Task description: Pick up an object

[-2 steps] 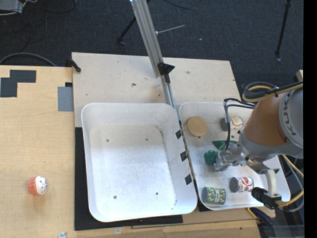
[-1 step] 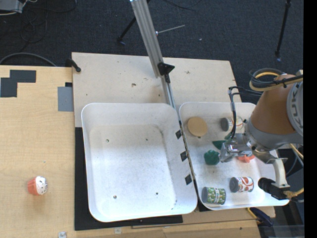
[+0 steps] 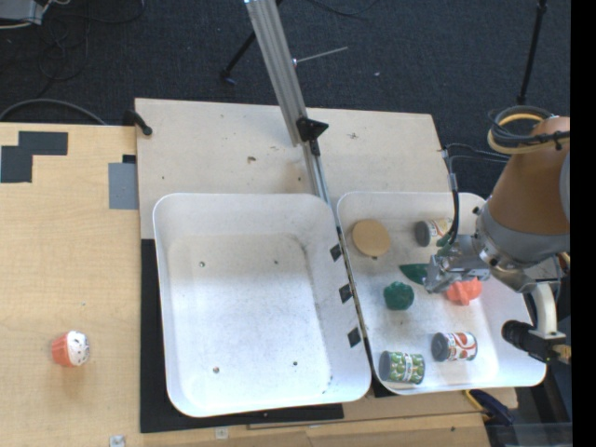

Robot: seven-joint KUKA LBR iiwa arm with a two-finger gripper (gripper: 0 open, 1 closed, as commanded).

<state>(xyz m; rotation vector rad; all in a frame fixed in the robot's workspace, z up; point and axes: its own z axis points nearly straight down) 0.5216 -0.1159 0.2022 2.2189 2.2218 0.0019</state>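
Well, the arm (image 3: 531, 194) reaches in over the right bin (image 3: 507, 372), its gripper (image 3: 447, 276) low beside an orange object (image 3: 464, 291); whether it is clenched or released I cannot tell. Around it lie a tan disc (image 3: 372, 238), a green-labelled can (image 3: 402, 367), a red-and-white can (image 3: 454, 346) and a dark green lump (image 3: 399, 295). The left bin (image 3: 186, 222) sits alongside.

Two cans (image 3: 428, 357) lie in the right bin's (image 3: 521, 375) near end.
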